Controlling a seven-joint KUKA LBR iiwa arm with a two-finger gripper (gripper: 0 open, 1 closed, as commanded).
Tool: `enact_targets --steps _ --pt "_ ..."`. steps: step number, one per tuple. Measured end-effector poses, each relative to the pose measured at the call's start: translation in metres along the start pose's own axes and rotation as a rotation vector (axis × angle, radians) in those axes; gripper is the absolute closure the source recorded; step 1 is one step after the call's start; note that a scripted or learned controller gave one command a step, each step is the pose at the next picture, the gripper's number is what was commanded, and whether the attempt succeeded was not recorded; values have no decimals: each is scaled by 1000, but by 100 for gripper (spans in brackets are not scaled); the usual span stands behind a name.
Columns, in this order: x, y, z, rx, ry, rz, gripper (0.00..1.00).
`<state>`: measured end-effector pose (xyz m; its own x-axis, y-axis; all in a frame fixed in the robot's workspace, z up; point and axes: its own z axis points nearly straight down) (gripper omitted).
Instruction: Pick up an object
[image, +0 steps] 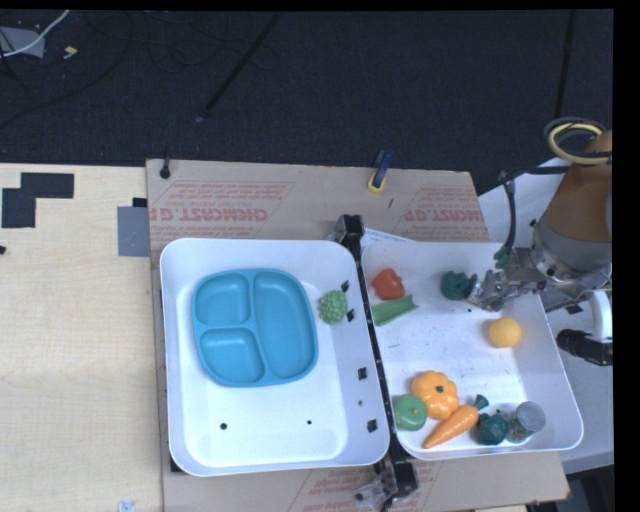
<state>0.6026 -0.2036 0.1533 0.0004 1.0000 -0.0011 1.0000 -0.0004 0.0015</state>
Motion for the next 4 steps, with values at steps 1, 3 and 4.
enact_targets --steps 1,3,4 --pt "-2 1 -42 0 1 0 100" --pt "52 10 -86 2 3 -5 100" --pt "103 27 -89 2 2 -5 100"
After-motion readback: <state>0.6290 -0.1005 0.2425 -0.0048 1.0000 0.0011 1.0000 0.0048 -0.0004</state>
